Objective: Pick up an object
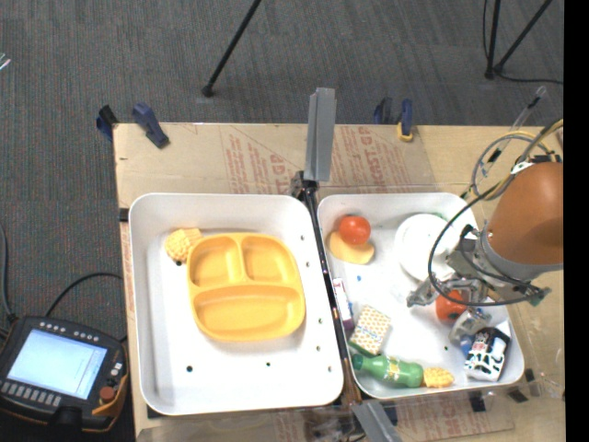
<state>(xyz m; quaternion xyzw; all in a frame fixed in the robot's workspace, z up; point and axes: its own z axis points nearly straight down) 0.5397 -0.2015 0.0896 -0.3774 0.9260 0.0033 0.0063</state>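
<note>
Two white bins sit side by side: the left bin [152,339] holds a yellow divided tray [247,284], while in the right bin [386,201] the gripper [454,300] hovers over a small orange ball [449,308], probably light, smooth and apt to roll, best pinched across its middle, though I cannot tell the fingers' state.

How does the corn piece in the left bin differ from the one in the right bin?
The corn piece in the left bin sits against the yellow tray's upper left corner; the corn piece in the right bin lies at the green bottle's end, near the front wall. The left one looks chunkier. Both are yellow and knobbly.
</note>
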